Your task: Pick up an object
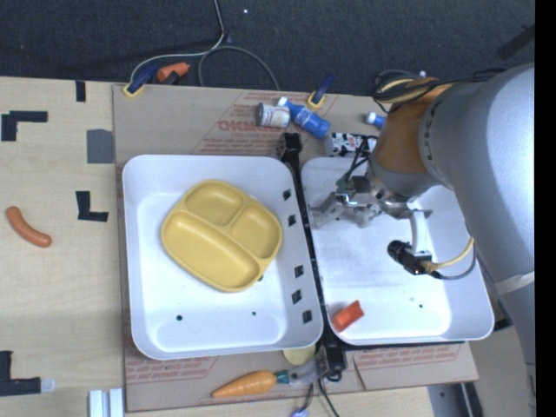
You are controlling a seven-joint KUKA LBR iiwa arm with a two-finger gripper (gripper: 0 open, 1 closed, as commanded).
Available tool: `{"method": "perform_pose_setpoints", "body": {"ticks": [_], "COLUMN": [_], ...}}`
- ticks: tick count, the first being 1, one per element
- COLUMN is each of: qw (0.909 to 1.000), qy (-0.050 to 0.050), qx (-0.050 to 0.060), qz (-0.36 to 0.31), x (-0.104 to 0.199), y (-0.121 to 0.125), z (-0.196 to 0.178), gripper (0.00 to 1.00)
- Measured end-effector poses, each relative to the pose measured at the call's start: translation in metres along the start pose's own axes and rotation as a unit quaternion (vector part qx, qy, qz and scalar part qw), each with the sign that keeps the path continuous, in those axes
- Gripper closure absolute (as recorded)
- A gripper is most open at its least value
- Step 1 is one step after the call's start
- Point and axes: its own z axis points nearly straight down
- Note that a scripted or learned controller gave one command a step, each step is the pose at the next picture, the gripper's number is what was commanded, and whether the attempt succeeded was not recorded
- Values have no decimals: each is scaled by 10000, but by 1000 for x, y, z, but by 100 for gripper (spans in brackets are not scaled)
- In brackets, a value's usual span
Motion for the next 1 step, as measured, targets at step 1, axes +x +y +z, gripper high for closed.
{"method": "perform_pose_setpoints", "body": {"ticks": [1], "qw": [10000], "qy": [-1], "qx": [-18], "qz": [-4], "x": [-9], "y": [54], "z": [-8], "gripper": [0]}}
